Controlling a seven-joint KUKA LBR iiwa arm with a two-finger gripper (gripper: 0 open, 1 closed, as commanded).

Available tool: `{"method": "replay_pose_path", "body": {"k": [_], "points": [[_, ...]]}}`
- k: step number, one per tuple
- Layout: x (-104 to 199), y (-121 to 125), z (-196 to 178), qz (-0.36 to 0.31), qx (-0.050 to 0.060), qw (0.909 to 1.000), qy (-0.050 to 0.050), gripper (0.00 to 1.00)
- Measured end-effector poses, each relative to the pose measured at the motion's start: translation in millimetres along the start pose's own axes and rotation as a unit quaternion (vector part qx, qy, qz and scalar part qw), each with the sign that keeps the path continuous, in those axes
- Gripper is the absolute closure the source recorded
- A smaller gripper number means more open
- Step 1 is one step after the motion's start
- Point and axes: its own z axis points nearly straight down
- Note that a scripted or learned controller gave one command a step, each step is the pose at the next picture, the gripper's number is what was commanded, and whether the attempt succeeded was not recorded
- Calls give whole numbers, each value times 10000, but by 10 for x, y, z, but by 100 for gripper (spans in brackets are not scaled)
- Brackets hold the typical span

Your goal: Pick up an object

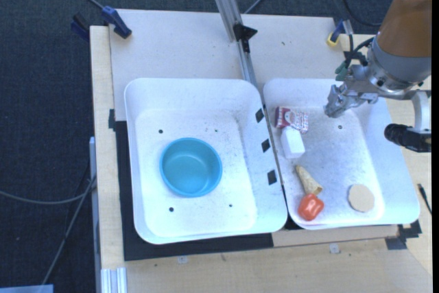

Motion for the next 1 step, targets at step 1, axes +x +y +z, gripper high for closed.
{"method": "replay_pose_path", "body": {"k": [1], "points": [[535,86,128,-17,65,10000,24,100]]}}
